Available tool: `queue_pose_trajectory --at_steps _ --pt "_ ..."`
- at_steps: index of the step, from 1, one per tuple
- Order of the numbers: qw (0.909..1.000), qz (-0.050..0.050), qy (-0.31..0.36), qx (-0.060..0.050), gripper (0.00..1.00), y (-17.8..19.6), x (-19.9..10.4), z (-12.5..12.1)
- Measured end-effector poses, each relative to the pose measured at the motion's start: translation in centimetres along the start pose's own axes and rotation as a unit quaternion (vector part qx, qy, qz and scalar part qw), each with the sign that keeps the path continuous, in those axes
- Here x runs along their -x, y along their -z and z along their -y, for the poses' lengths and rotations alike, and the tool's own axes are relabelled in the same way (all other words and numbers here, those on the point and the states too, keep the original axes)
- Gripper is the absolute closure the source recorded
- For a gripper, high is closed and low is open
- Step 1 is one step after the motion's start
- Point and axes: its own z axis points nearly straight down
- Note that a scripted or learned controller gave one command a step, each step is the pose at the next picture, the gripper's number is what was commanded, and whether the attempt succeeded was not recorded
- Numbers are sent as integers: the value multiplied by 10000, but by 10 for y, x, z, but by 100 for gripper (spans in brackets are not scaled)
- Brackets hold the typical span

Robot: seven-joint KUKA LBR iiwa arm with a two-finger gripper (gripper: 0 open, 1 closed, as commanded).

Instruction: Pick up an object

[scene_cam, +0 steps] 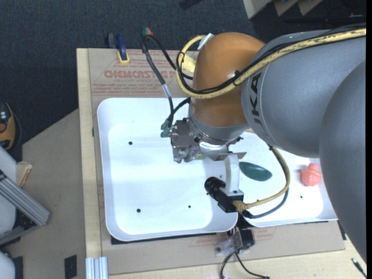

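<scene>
While claw hangs over left bin near right wall, finger state unclear; floor leftward open

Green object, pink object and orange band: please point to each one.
green object [256,171], camera view, middle of its top.
pink object [311,175], camera view, its centre.
orange band [224,74], camera view, its rounded top.

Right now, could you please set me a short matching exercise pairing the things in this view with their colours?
Things:
1. Oval object in the right bin
2. Small lumpy object in the right bin
3. Band above the arm's wrist
4. Left bin

Colours:
A. White
B. Orange
C. Dark green
D. Pink

Pairs: 1-C, 2-D, 3-B, 4-A
</scene>
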Motion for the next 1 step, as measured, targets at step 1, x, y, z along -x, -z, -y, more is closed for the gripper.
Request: queue_pose_trajectory --at_steps 1 --pt "10000 16 -73 50 100 11 36 -29"
